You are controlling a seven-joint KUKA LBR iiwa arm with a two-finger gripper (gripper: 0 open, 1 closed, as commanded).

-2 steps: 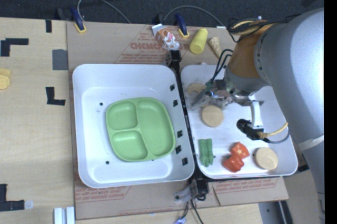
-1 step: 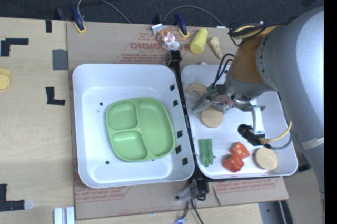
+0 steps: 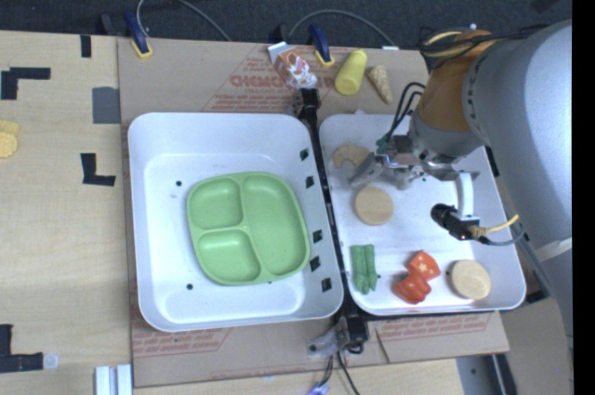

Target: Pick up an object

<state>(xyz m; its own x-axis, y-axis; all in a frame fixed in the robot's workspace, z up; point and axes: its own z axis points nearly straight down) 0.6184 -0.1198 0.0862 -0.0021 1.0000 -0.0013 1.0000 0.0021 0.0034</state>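
The gripper was low inside the right bin, near its 11 o'clock corner. Whether its fingers were apart or together could not be told; the arm's wrist hid much of them. Nothing was visibly held.

Candidate objects lay in that bin. A tan curved piece sat just at the gripper's 9 o'clock side, possibly touching. A round tan disc lay just below, at 6 o'clock from the gripper. Further toward the bin's 6 o'clock edge were a green vegetable piece, a red and orange item and a second tan round.

The left bin held a green divided plate.

Assessment: the approach appeared made, the grasp unconfirmed. No object was lifted. Closing on an item and raising it clear remained outstanding.
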